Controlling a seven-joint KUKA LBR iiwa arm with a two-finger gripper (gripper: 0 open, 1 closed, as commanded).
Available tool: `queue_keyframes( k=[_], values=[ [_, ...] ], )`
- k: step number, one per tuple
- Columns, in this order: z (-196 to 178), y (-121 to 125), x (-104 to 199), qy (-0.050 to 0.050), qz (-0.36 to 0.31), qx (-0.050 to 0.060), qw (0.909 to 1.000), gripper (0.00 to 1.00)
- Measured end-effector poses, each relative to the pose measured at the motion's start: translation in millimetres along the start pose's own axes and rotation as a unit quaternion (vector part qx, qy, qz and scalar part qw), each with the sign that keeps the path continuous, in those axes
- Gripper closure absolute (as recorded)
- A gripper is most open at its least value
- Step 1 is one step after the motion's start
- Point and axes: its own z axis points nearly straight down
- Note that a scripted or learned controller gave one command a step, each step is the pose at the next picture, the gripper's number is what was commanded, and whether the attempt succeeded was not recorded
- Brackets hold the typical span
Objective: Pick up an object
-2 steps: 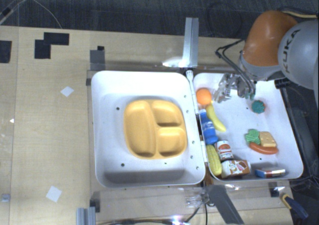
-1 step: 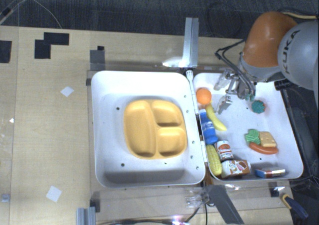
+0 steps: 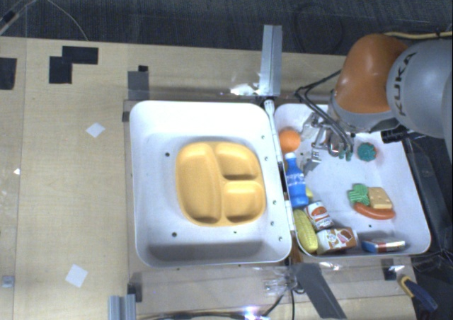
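The arm reaches in from the right and hangs its gripper (image 3: 322, 147) low over the upper left part of the right bin (image 3: 414, 202), and that choice makes sense: most of the pickable clutter lies along this bin's left wall. How far apart the fingers stand cannot be told from this slant, and nothing is seen between them. The likeliest target, judging by position, is the blue bottle (image 3: 296, 183), lying just below and left of the gripper against the divider; its long axis runs roughly up-and-down the view, the narrower end toward the orange ball (image 3: 289, 139) just above it. Below it, the yellow corn (image 3: 306, 232) and a small can (image 3: 320, 215) follow the same line. The left bin (image 3: 152, 191) carries a yellow divided tray (image 3: 218, 183), well apart from the action.
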Motion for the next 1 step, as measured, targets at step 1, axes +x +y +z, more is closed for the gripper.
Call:
queue_keyframes(
  k=[1],
  values=[
    [-15.7, -2.6, -5.2, -0.009, 0.001, 0.002, 1.0000, 1.00]
  ],
)
